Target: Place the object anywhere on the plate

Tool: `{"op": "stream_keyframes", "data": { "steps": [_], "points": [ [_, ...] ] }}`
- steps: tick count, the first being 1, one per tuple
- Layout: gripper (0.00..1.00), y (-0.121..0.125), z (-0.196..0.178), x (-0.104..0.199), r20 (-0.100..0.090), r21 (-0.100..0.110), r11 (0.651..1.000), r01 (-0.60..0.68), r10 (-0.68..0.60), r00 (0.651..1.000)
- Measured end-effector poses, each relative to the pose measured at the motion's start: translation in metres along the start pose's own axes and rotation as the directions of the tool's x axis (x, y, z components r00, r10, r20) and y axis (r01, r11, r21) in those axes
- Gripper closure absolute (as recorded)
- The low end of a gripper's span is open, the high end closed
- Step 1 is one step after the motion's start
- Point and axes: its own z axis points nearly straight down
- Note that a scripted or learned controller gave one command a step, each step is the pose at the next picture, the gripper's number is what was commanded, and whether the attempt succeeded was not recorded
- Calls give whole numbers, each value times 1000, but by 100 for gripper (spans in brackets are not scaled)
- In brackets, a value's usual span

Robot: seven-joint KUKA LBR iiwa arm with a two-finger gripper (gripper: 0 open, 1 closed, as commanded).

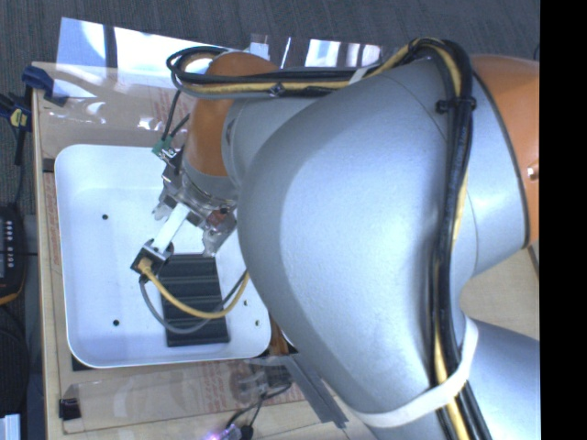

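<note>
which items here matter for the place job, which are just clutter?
Job:
- tool, low over the dark ribbed block
- dark ribbed block, flat in the white bin; whether it is the plate or the object is unclear

Clutter:
- yellow cable looping over the block
- blue clamp at the bench's corner
- black device at the left edge

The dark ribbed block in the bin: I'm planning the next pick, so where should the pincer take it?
Across its two long edges, from straight above. The ribbed block lies flat on the bin floor, long and narrow; the pincer hangs near its upper end.
</note>
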Motion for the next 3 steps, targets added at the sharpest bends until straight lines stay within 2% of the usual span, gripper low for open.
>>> {"op": "stream_keyframes", "data": {
  "steps": [3],
  "points": [
    [0,0,0,0,0,0,1000,0,0,1000]
  ]
}}
